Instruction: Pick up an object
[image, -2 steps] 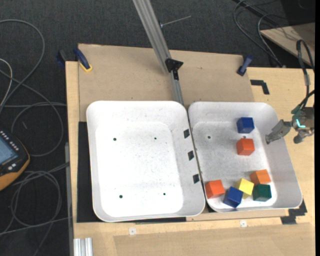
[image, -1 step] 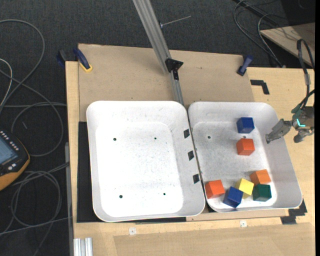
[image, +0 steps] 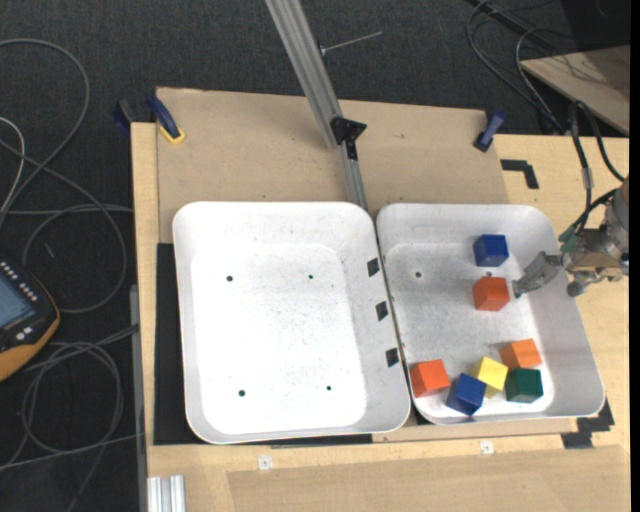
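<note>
Below you, dark carpet (image: 70, 120) strewn with black cables (image: 60, 370) surrounds the wooden bench (image: 260, 130). On it you have two white bins side by side: the left bin (image: 200, 240) and the right bin (image: 440, 225). A metal rail (image: 318, 80) slants down toward the seam between them. At the far left a handheld pendant (image: 20, 310) lies on the carpet. The claw (image: 545, 272) reaches over the right bin's right rim; whether it is clenched or released you cannot tell. Just beside its tip sits a red-orange block (image: 490, 293), with a blue block (image: 490, 249) behind it. Clustered near the front wall are an orange block (image: 430, 376), a blue cube (image: 466, 393), a yellow block (image: 492, 373), another orange cube (image: 521, 352) and a green block (image: 524, 385).
</note>
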